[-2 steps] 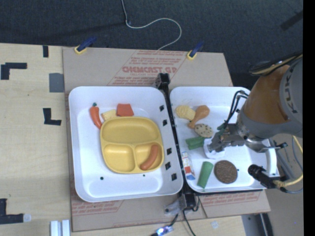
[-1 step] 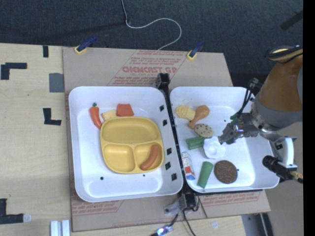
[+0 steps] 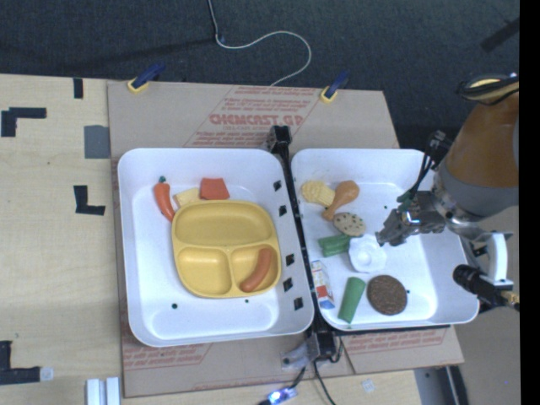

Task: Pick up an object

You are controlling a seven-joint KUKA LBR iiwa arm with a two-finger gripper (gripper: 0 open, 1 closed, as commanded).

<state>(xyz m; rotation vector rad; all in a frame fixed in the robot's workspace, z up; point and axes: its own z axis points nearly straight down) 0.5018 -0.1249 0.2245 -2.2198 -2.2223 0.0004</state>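
The right bin holds several toy foods: a pale waffle-like piece, a tan drumstick, a speckled cookie, a small green piece, a white cup-like piece, a brown round patty, a green cylinder and a small tube by the left wall. My gripper hangs over the middle of this bin, just up and right of the white piece. Nothing shows in its grasp.
The left bin carries a yellow divided plate with a sausage in one compartment. A carrot and an orange block lie beside the plate. The arm's grey body overhangs the right bin's right edge.
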